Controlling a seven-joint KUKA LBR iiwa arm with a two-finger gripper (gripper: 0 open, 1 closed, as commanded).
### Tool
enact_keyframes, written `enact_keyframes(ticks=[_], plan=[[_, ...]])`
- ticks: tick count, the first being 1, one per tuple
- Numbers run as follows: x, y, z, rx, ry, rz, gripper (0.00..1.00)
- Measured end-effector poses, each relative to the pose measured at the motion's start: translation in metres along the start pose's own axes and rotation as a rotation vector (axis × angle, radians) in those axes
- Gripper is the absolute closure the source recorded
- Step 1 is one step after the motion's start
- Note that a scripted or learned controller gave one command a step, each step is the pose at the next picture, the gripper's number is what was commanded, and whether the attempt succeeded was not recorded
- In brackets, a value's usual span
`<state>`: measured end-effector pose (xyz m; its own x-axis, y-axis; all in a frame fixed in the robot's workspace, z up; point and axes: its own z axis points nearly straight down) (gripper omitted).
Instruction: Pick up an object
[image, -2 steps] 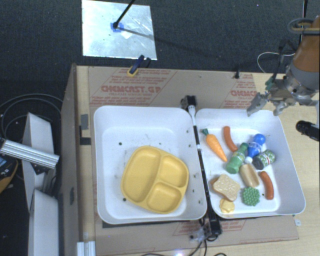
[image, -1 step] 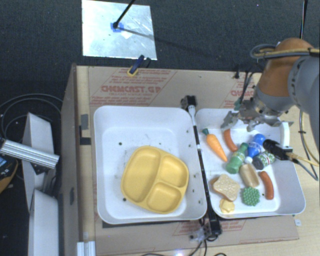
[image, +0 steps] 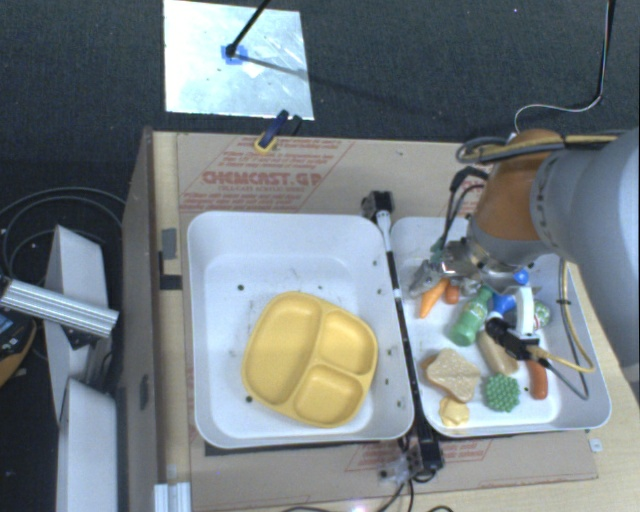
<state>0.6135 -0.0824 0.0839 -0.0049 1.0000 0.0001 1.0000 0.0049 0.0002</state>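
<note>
Now | tool low over right bin's crowded left edge | carrot beside

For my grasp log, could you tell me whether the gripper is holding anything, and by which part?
It cannot be told: the gripper is low in the right bin, at the toy carrot, but nothing is seen between its fingers.

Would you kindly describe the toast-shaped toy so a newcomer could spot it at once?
Look in the right-hand shallow white bin, the one crowded with toy food. Near its front left lies the tan, flat toast-shaped slice, just left of a bumpy green broccoli-like ball; it is the only flat, brown-edged piece there.
</note>
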Motion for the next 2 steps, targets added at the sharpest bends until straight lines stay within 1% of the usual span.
enact_keyframes(ticks=[1, 2], plan=[[0.000, 0.001, -0.012, -0.002, 0.000, -0.001, 1.00], [0.060, -0.016, -0.123, -0.005, 0.001, 0.000, 1.00]])
